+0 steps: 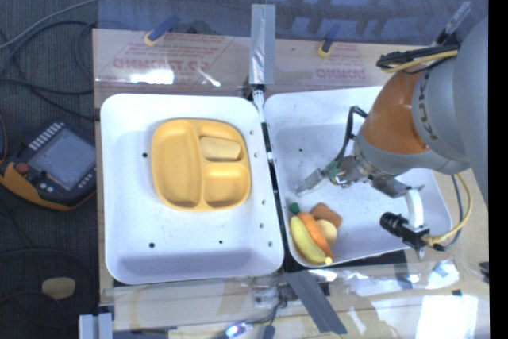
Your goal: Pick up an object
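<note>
In the right bin (397,111), a small pile lies in the near left corner: a yellow banana (305,240), an orange carrot (315,232) and a brown, bun-like piece (326,215). My gripper (312,180) reaches in from the right and hangs low over the bin floor, just above and behind that pile, pointing left towards the wall between the bins. I see nothing held in it. The grey arm with its orange band (397,119) covers the bin's right half.
The left bin (127,194) holds a yellow divided tray (186,163) with a tan block (220,148) in its upper right compartment. A teach pendant (51,164) lies on the floor at the left. Cables hang by the arm's wrist (413,230).
</note>
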